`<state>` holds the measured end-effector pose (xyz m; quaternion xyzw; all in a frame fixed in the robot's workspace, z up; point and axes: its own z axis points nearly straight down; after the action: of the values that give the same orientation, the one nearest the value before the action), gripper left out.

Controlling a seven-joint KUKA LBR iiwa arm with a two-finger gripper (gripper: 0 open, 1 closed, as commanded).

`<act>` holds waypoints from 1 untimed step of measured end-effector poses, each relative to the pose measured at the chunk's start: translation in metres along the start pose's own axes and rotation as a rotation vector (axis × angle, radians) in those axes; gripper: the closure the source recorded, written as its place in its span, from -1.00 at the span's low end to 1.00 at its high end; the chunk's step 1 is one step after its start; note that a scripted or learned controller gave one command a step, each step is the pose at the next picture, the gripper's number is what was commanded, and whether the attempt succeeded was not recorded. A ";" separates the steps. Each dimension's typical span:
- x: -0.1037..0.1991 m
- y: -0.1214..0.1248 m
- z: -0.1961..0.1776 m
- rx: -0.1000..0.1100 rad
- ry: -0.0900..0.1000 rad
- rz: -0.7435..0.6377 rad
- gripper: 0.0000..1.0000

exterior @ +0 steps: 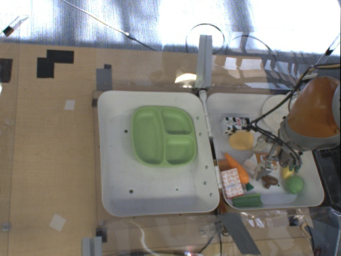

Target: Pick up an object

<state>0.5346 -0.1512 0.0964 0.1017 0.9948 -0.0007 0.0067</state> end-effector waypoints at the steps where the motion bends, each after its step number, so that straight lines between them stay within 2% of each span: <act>1: 0.027 -0.028 0.005 -0.002 -0.009 0.169 -1.00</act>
<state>0.5020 -0.1734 0.0912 0.1855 0.9826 0.0002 0.0115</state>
